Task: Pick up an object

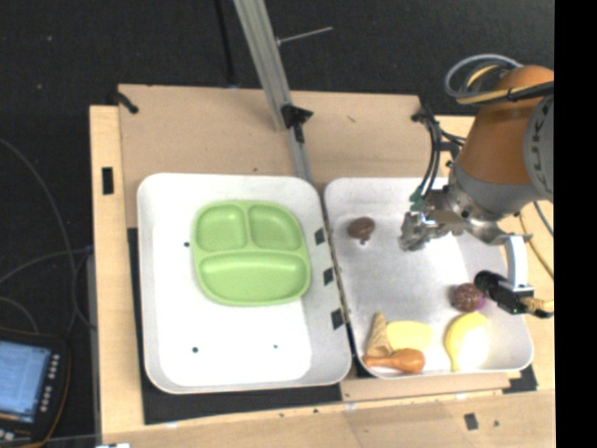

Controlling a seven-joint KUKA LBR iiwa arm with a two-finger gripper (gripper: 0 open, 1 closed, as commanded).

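Bench (233, 138), pale board, two white bins side by side.

Right bin (410, 287), near edge: orange piece (403, 361) touching a tan wedge (377, 330); pale yellow slab (412, 334) just behind; yellow fruit (467, 339) to their right.

Further back: purple lump (466, 297), just beyond the fruit.

Mid-bin: my pincer (415, 232), hanging over bare floor; nothing seen in it; how wide it stands, I cannot tell.

Brown lump (360, 228): level with my pincer, near it on the side toward the left bin, apart from it.

Left bin (233, 343): green divided plate (252, 253), far half.
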